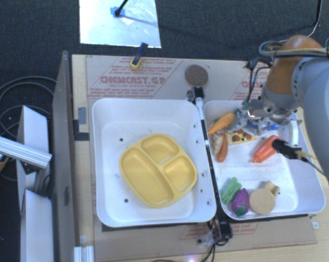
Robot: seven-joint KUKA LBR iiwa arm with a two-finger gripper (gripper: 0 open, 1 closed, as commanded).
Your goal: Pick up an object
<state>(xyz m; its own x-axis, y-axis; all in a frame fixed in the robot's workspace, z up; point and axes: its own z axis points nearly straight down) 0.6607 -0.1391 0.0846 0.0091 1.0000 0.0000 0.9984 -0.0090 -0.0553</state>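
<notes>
Your tool is low over the far part of the right bin, right by the pizza slice and the carrot. Can't tell its state from here. Looks like the approach step, nothing lifted. Next you'd need a descent centred on one item, then a close.

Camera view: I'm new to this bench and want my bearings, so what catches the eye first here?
The yellow divided plate lies alone in the left bin. The right bin holds bright toy food: a carrot and pizza slice at the far side, green pods and a purple piece at the near edge. The grey arm's end effector sits low over that far side.
</notes>
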